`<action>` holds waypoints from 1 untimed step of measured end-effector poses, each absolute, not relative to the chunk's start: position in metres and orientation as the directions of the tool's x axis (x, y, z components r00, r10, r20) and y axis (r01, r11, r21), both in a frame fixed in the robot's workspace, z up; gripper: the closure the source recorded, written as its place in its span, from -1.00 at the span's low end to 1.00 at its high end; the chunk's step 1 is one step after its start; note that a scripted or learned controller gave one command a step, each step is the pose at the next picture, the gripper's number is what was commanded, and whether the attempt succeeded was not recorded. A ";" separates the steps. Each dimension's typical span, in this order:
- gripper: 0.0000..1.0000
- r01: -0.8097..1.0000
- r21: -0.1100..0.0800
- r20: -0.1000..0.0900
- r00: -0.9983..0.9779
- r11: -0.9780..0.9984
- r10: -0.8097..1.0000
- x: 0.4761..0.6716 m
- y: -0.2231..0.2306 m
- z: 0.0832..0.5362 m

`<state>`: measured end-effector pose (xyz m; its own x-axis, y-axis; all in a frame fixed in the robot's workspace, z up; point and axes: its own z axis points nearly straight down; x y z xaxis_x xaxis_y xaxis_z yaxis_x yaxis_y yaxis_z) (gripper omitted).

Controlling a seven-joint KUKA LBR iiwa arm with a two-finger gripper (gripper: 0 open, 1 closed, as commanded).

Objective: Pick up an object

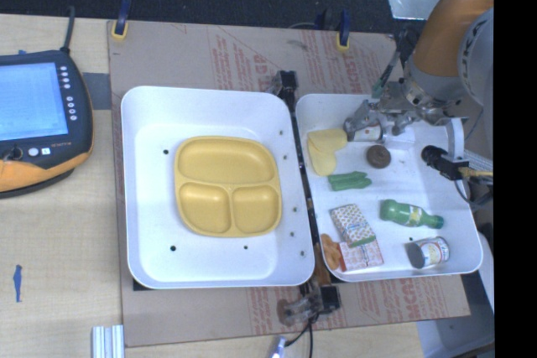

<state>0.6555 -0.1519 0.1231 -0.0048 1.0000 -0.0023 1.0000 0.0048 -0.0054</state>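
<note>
Gripper (362,128) low over right bin (470,264), far-left part; opening cannot be told, nothing seen held. Just beside it: yellow wedge (323,148), brown disc (378,155). Nearer: green bottle (409,215), long axis left-right, cap pointing right.

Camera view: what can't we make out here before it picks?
- Gripper: small and cluttered against the right bin; grip state unreadable.
- Yellow wedge: its top edge meets the gripper; contact or a gap, cannot tell.
- Carton and can: label print too small to read.
- Arm: cut off by the right edge.
</note>
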 end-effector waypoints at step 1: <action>-1.00 1.000 0.021 -0.005 -0.010 0.010 1.000 0.638 -0.171 0.102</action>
<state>0.6380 -0.1708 0.1022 -0.0103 0.9999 -0.0054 0.9997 0.0104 0.0209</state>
